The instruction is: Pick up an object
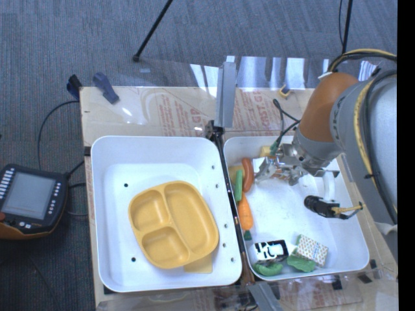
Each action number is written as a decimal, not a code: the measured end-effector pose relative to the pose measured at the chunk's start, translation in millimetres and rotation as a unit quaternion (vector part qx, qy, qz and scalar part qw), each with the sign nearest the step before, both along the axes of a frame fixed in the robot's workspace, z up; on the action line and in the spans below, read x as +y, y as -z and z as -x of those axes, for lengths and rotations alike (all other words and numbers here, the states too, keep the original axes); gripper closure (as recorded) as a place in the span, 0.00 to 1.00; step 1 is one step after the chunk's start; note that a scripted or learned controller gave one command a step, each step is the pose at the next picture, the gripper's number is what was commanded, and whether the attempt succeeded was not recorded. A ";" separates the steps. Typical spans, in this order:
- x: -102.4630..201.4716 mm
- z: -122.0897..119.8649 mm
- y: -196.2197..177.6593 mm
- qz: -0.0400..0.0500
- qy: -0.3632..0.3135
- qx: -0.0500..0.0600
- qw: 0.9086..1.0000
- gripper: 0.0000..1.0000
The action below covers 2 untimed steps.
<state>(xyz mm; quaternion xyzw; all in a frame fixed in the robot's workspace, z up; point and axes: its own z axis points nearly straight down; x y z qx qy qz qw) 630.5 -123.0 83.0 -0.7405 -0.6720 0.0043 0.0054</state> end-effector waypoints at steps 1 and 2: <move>4.2 -12.0 -41.6 0.001 0.038 -0.003 0.999 0.00; -59.5 -21.9 -23.3 -0.003 0.007 -0.016 1.000 0.00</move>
